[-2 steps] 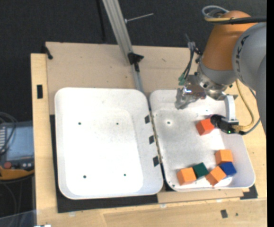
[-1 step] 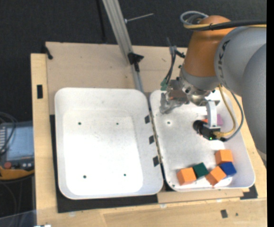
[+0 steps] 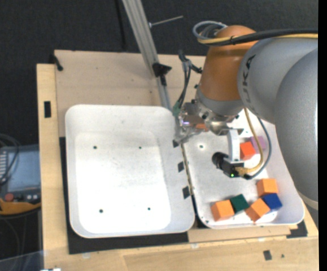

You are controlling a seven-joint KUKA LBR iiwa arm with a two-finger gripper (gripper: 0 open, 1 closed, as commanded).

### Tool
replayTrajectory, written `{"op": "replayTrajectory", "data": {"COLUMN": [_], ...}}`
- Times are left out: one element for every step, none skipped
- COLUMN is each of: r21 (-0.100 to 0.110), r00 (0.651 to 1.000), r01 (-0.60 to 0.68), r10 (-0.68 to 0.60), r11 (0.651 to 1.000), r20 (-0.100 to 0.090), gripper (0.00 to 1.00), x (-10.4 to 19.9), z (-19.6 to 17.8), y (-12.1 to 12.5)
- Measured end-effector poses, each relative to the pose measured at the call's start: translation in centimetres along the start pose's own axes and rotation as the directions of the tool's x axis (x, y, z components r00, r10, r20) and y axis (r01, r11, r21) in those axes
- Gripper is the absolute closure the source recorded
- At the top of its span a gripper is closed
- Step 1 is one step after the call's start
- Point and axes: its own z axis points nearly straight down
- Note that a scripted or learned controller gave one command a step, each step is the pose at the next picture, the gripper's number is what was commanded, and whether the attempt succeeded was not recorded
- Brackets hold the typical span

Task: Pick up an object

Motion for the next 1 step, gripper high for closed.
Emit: {"op": "replayTrajectory", "data": {"r21": [-0.004], "r00": [1.0], "r01": [0.002], "r10": [-0.002], "r11": [1.0], "r20": [-0.001], "gripper": [1.0], "x": [5.36], "z": [-2.21], "y": [-1.06]}}
